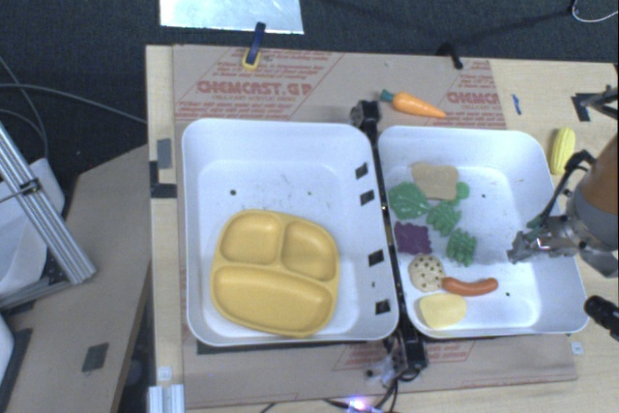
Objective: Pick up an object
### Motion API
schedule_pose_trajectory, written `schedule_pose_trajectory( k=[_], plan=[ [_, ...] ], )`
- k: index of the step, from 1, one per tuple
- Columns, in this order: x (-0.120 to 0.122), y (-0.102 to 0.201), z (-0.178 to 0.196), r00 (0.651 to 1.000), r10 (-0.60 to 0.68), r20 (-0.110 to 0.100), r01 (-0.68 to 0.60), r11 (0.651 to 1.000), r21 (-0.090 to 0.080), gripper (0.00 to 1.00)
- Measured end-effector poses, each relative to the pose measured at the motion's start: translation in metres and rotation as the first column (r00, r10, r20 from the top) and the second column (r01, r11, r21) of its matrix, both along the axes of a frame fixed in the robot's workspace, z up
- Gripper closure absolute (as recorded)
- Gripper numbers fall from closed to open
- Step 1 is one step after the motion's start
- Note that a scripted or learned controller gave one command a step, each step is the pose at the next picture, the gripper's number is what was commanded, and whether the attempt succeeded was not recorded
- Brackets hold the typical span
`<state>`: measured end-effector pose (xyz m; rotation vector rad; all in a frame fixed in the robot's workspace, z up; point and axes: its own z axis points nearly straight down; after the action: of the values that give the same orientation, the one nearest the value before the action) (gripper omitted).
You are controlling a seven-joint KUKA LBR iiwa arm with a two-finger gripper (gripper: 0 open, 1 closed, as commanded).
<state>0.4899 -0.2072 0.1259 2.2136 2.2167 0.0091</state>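
Note:
The right bin (pixel 522 150) holds several toy foods: a tan bread slice (pixel 434 180), green leafy pieces (pixel 407 201), a green broccoli-like piece (pixel 459 248), purple grapes (pixel 413 236), a cookie (pixel 425 271), a red sausage (pixel 469 285) and a pale yellow piece (pixel 442 310). My gripper (pixel 527 247) hangs over the right side of that bin, right of the food pile, with bare bin floor under it. Nothing shows between its fingers.
The left bin (pixel 280 150) holds a yellow divided plate (pixel 276 272). An orange carrot (pixel 413 104) lies on the cardboard behind the bins, and a yellow corn cob (pixel 562 150) sits outside the right bin's far right edge. A cable (pixel 561 189) runs by the arm.

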Motion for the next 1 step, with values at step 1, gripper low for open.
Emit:
schedule_pose_trajectory(
  k=[1],
  plan=[
    [0.0010,-0.0001,0.0107,1.000,0.001,0.003,-0.001,1.000,0.000,1.00]
  ],
)
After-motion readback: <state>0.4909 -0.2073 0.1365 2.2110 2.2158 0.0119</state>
